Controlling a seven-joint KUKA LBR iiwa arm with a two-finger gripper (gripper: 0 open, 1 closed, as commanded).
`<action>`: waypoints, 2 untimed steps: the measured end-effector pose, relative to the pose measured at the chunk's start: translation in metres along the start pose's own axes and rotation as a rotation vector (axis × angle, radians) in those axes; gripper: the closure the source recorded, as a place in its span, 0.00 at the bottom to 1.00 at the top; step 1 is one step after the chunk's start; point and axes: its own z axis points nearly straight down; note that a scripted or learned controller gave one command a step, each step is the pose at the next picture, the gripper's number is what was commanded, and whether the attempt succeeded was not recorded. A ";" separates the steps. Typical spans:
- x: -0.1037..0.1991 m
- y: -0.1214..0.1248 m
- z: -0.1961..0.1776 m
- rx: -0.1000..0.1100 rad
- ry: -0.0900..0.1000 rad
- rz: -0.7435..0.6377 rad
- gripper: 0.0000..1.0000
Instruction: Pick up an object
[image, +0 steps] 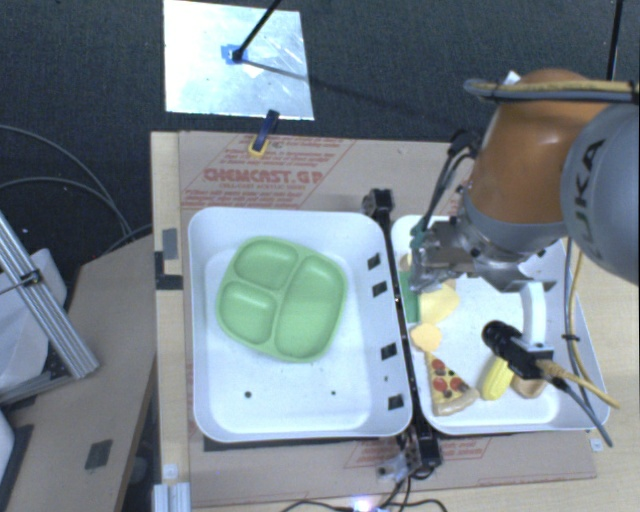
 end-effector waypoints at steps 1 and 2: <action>-0.052 -0.019 -0.034 0.006 -0.004 0.011 1.00; -0.021 -0.019 0.000 0.012 -0.001 0.001 1.00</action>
